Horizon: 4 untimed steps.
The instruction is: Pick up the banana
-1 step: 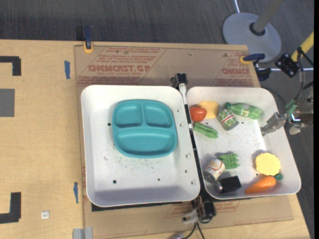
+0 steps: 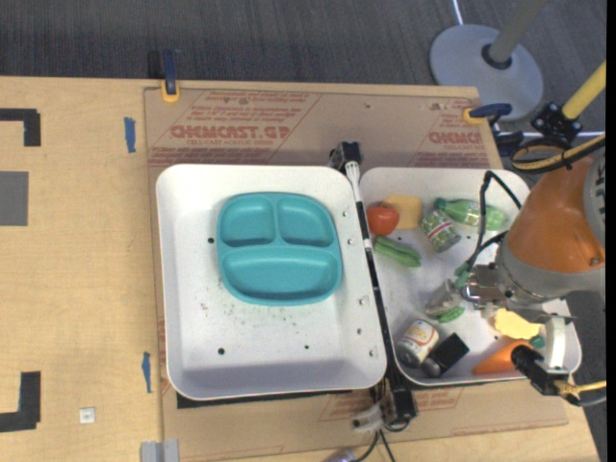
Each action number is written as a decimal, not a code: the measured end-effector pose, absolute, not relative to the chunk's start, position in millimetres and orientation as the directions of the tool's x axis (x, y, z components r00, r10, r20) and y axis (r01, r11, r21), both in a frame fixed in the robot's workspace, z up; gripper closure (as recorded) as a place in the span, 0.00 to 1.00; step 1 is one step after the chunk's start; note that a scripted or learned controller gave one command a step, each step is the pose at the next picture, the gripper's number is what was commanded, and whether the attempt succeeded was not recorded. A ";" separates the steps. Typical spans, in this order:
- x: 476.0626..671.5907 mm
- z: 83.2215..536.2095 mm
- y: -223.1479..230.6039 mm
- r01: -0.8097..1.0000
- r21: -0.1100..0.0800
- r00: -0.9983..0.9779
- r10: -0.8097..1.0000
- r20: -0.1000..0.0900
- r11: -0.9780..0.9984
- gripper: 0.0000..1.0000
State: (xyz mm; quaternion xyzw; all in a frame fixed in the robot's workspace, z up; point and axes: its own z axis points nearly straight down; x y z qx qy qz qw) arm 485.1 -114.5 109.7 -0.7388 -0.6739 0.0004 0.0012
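Note:
A yellow piece that looks like the banana [image 2: 517, 325] lies in the right bin [image 2: 385, 301] near its front right corner, partly covered by the arm. The arm's orange band [image 2: 553, 229] hangs over the bin's right side. Below it, the gripper [image 2: 460, 292] reaches down into the middle of the bin, just left of the banana and over a small green-and-white item [image 2: 444, 308]. Nothing is visibly held between its fingers.
The right bin also holds a red tomato [image 2: 382, 218], a yellow block [image 2: 406, 210], a green pod [image 2: 397, 251], a green bottle [image 2: 464, 216], a small can [image 2: 420, 338], a black item [image 2: 448, 352] and an orange carrot [image 2: 496, 360]. A teal divided plate [image 2: 279, 246] sits in the left bin [image 2: 192, 335].

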 end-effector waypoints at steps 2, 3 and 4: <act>479.3 88.4 -167.1 0.988 -0.001 -0.152 0.988 0.001 0.152 0.00; 481.9 87.5 -104.8 0.972 0.008 -0.234 0.972 -0.004 0.234 0.00; 483.6 98.3 -106.1 0.973 0.014 -0.232 0.973 -0.010 0.232 1.00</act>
